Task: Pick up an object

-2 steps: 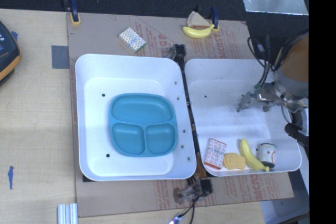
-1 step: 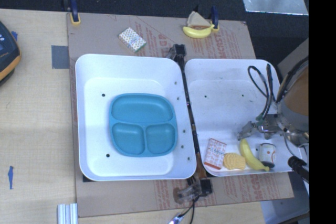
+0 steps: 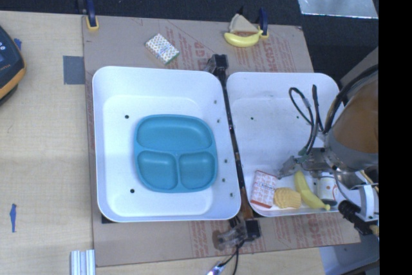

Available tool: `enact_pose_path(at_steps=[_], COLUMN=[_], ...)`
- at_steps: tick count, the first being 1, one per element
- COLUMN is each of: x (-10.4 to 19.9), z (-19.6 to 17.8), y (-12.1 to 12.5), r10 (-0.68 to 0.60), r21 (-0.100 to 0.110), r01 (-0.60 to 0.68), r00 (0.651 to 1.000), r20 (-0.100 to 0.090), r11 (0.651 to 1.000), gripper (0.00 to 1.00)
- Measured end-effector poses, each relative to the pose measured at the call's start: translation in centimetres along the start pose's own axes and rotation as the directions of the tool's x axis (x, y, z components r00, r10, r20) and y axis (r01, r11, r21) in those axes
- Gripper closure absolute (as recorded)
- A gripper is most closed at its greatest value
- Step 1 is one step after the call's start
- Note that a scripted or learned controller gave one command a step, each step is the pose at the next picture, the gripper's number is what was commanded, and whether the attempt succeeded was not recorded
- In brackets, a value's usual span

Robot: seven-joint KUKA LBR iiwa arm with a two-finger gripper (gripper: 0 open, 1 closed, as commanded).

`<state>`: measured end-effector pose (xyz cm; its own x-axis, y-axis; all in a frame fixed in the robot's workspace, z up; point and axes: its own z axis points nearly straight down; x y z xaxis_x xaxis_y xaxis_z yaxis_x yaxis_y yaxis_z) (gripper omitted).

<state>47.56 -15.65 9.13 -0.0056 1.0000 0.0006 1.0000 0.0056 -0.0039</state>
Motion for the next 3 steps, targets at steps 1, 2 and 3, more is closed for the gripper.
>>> enact_pose_path(at_steps=[1, 2, 3], x=[-0.1, 6.8, 6.7], z=[-1.0, -10.0, -10.0], y=[0.0, 0.1, 0.0], r10=[-0.004, 0.001, 0.001], r21=[0.001, -0.001, -0.001], r01=[0.004, -0.001, -0.001], r00=[1.0, 1.0, 1.0], r20=[0.001, 0.0, 0.0], r11=[1.0, 1.0, 1.0], gripper=[1.0, 1.0, 0.0])
